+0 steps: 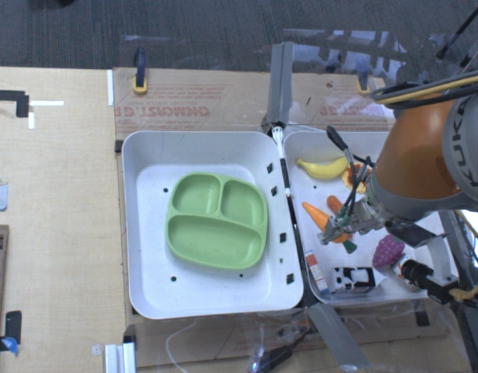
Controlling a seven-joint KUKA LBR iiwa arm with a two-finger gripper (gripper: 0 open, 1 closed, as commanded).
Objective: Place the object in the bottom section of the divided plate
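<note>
The gripper (pixel 334 235) hovers in the right bin (pixel 425 294) over a carrot (pixel 316 214); whether its fingers are open I cannot tell. The carrot looks light, stiff, smooth, best pinched mid-length; the green divided plate (pixel 218 221) waits in the left bin (pixel 145 231)

We look down from one fixed camera above the counter (pixel 52 208), tilted toward twelve o'clock, where dark floor (pixel 223 14) shows. Both white bins (pixel 137 231) sit at mid distance, filling the centre and three o'clock side. The arm (pixel 417 162) enters at three o'clock.
</note>
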